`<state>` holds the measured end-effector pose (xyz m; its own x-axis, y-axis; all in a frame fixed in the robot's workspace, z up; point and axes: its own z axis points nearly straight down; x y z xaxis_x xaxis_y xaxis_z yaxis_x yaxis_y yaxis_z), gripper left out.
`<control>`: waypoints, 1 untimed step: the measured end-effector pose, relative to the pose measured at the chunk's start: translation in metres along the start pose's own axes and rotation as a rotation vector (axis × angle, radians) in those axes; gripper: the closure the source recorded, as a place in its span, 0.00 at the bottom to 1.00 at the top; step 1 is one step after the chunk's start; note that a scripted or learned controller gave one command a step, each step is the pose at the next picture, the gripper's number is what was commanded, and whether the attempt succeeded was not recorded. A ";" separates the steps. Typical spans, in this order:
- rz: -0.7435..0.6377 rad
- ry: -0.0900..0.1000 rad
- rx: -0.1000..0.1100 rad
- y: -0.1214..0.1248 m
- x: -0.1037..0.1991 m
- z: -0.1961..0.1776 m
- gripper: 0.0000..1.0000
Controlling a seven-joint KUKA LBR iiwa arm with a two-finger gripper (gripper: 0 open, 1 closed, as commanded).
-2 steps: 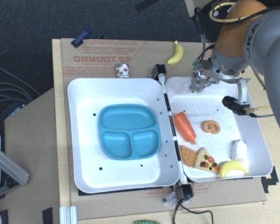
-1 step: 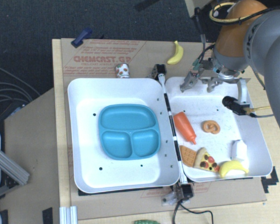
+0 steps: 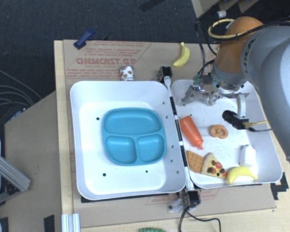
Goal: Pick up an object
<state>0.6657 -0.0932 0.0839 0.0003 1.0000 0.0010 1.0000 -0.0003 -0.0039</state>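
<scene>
1. White plastic bins sit side by side on the desk (image 3: 106, 64). The left bin (image 3: 77, 129) holds a blue divided plate (image 3: 133, 135), flat at its centre.
2. Right bin (image 3: 224, 151), candidate objects:
   - A red-orange bottle (image 3: 191, 132) lies along the left wall, with a pretzel (image 3: 218, 131) near it on the right.
   - A waffle (image 3: 195, 161) and a pizza slice (image 3: 212, 166) touch at the front left.
   - A yellow banana (image 3: 240, 174) lies just beside the slice at the front rim.
   - A white block (image 3: 248, 154) lies near the banana, further back.
3. The gripper (image 3: 202, 96) is over the right bin's far-left corner, apart from the bottle and pretzel. Spread or pressed together: cannot tell.
4. The grey arm (image 3: 275, 66) with its orange band (image 3: 234, 40) reaches in from the right.
5. A second banana (image 3: 182, 56) lies on the desk beyond the bins.
</scene>
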 end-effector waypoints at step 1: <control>0.000 -0.001 -0.004 0.001 0.000 -0.011 1.00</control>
<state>0.6669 -0.0928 0.0952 -0.0001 1.0000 0.0005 1.0000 0.0001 0.0000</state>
